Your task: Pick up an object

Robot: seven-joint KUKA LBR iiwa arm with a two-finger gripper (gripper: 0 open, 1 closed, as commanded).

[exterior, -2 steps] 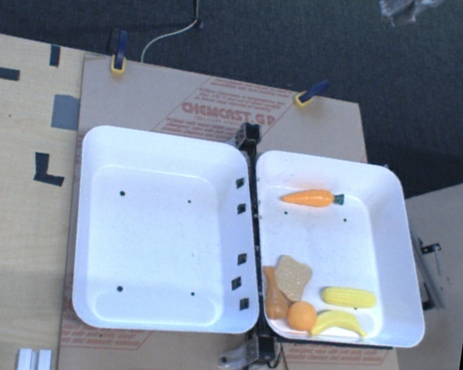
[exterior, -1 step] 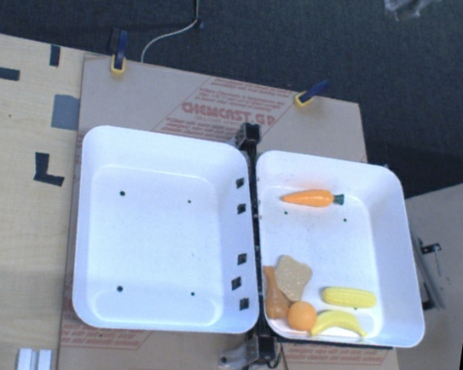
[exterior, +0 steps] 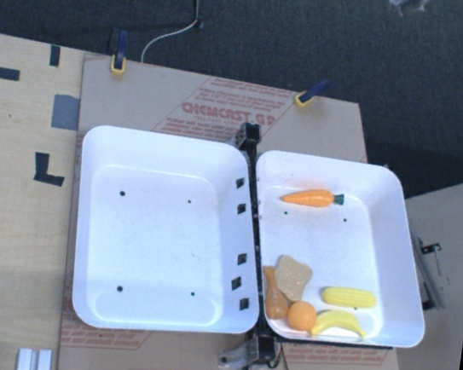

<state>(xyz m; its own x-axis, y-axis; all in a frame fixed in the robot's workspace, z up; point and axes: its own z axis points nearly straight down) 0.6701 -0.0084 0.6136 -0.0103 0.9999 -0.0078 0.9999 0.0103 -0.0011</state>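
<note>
Contents, right white shallow plastic bin (exterior: 396,239): five toy food pieces. Orange plastic carrot with dark green stem (exterior: 311,198) lies crosswise near the far end, stem pointing right, well apart from the rest. Tan bread-slice toy (exterior: 293,276) rests near the bin's left wall, leaning on a brown elongated piece (exterior: 273,298) beneath it. Small orange ball-shaped fruit (exterior: 301,316) sits just beside the brown piece, at the near edge. Yellow corn cob (exterior: 348,297) lies crosswise to the right of the bread. Yellow curved banana (exterior: 340,326) lies at the near rim, touching the orange fruit.

Left white shallow plastic bin (exterior: 96,228): four small dark dots on its floor.

Markings: red print on the brown cardboard sheet (exterior: 216,113) under the bins, reading roughly "CHEMCAST GP"; further red print at the near edge, too small to read.

Fixtures: black clips along the seam between bins; two clamps with yellow and blue parts (exterior: 118,58) at the cardboard's far edge; a pale cable (exterior: 182,22) trailing over dark carpet.

Surface: light wood-toned counter (exterior: 3,215) with dark tape marks.

Tool: state cannot be told.
</note>
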